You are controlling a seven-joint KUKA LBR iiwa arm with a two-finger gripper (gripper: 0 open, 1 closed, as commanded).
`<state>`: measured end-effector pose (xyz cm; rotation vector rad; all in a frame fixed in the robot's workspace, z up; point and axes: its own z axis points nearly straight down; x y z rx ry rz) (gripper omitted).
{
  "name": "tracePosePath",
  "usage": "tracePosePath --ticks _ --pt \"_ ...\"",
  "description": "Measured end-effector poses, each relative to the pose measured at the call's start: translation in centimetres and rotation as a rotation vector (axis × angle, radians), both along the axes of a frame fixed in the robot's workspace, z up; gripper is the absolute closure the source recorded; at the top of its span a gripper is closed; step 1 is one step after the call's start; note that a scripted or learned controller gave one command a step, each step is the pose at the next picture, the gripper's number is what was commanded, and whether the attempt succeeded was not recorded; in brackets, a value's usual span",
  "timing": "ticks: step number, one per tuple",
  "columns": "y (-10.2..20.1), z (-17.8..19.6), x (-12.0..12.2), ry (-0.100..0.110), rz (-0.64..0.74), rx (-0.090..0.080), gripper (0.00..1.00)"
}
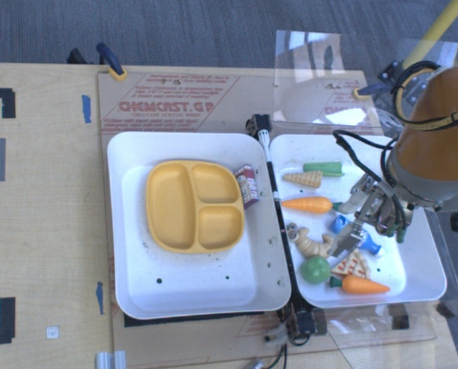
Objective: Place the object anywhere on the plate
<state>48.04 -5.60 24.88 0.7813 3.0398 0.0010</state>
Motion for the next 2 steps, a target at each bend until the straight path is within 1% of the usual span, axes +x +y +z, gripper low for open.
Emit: tracePosePath --ticks 2 --pt "0.00 0.00 0.00 0.000 0.000 0.000 0.00"
